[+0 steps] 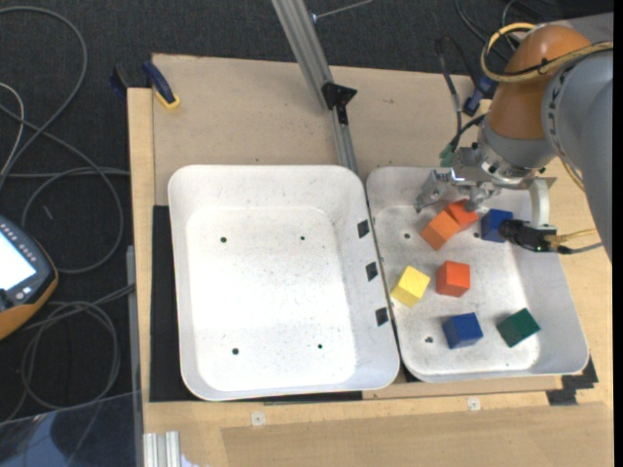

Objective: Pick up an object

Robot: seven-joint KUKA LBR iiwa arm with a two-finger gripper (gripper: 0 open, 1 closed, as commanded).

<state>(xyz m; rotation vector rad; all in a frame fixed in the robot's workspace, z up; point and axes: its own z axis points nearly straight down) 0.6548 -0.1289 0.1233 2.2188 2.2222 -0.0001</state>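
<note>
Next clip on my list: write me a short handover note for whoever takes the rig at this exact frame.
Gripper: low over the back of the right bin, right at the orange block; I cannot tell whether it grips anything.
In that bin: orange block, red block, yellow block, two blue blocks, green block.
Done: no lift visible.
Left: confirm a grasp, raise one block.

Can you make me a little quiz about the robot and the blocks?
1. True or false: the yellow block lies in the right bin.
2. How many blue blocks are there? A) one B) two C) four
3. Fill in: the claw hovers over the ____ block at the back of the bin.

Key: 1 true. 2 B: one blue block in front, another at the back. 3 orange.
</note>
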